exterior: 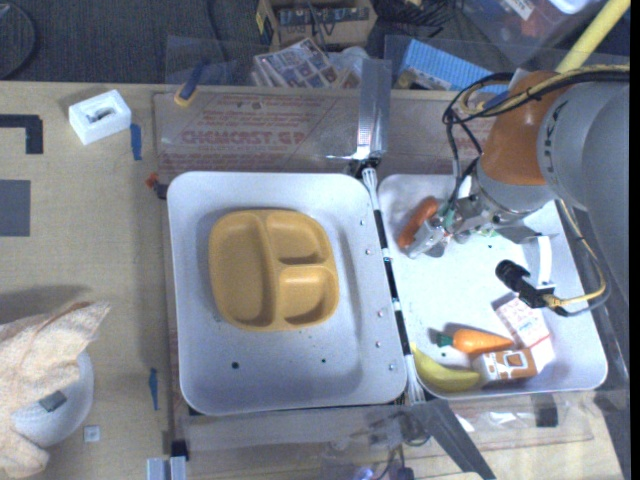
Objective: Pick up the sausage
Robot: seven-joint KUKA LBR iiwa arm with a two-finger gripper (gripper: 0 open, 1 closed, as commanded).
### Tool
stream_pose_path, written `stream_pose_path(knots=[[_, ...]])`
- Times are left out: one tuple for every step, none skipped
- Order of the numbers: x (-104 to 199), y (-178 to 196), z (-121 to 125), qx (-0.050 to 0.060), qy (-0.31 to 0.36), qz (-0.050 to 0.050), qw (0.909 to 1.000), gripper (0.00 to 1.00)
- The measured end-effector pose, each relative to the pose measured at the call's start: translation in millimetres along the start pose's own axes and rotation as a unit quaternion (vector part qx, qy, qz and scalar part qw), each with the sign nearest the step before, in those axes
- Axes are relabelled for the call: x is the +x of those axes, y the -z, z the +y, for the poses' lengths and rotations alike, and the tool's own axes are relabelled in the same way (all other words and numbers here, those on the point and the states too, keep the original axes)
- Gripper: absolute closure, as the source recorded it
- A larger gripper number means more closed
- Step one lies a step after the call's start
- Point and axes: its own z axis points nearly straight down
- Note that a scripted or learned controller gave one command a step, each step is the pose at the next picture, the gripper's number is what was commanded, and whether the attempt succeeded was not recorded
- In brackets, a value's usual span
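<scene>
Down by the near edge of the right bin [588, 353] lie a banana [445, 373], a carrot [480, 342] and a carton [507, 365], with a small box [520, 318] just behind them, all well apart from the gripper [437, 236]; the left bin [200, 368] bears a yellow plate [272, 268] at its middle. The sausage [417, 221] lies tilted near the right bin's far corner next to the left bin, just beside the gripper's tip on that same side, with nothing between them. Whether the gripper is parted, closed or clamped on the sausage cannot be told at this slant.
</scene>
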Motion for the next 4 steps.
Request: stream_pose_path(knots=[[-6.2,-0.3,26.3,0.014,-0.07,0.005,0.9975,0.0],[-4.5,9.5,28.5,0.013,-0.067,0.004,0.9977,1.0],[-3.8,9.4,28.8,0.013,-0.067,0.004,0.9977,0.0],[-9.7,-0.3,27.9,0.01,-0.155,0.0,0.9878,0.0]])
